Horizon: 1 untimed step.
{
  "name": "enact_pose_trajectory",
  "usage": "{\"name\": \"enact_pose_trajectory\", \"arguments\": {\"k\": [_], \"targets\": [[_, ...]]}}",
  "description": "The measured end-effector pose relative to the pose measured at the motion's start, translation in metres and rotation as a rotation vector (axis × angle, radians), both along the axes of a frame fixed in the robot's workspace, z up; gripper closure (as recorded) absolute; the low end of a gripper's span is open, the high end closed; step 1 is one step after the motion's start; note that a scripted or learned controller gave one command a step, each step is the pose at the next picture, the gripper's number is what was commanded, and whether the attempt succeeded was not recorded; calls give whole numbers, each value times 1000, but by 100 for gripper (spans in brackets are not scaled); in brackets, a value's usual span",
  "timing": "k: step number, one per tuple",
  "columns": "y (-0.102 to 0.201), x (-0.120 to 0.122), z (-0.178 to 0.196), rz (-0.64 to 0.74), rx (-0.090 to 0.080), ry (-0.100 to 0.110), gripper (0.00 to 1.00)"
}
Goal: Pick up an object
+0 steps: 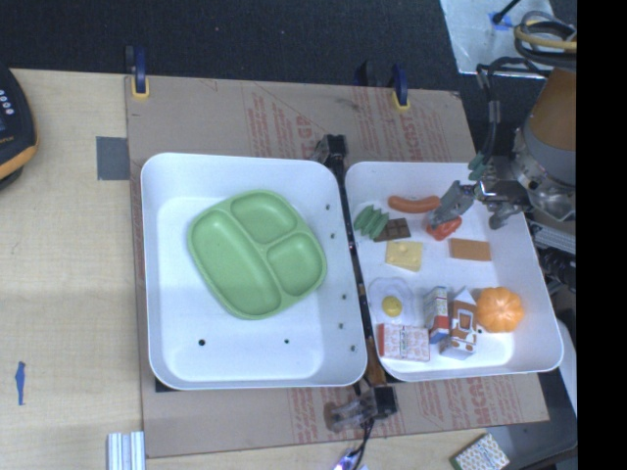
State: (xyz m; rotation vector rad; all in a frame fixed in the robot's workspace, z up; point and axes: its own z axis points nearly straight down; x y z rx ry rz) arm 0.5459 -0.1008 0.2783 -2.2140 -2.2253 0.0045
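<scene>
In the right bin, the near row holds 2 small cartons, an orange and a fried egg; the cheese slice lies beyond. Farther back, a red pepper sits just under the claw, touching its left finger. The claw is spread apart, grasping nothing, with the sausage just left.

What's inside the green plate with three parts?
The green plate in the left bin has nothing in its three sections. The bin floor under the plate is covered.
</scene>
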Motion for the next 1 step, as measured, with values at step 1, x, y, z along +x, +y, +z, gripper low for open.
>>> {"name": "enact_pose_trajectory", "arguments": {"k": [1], "targets": [[-49,44,-136,-2,-2,8,0]]}}
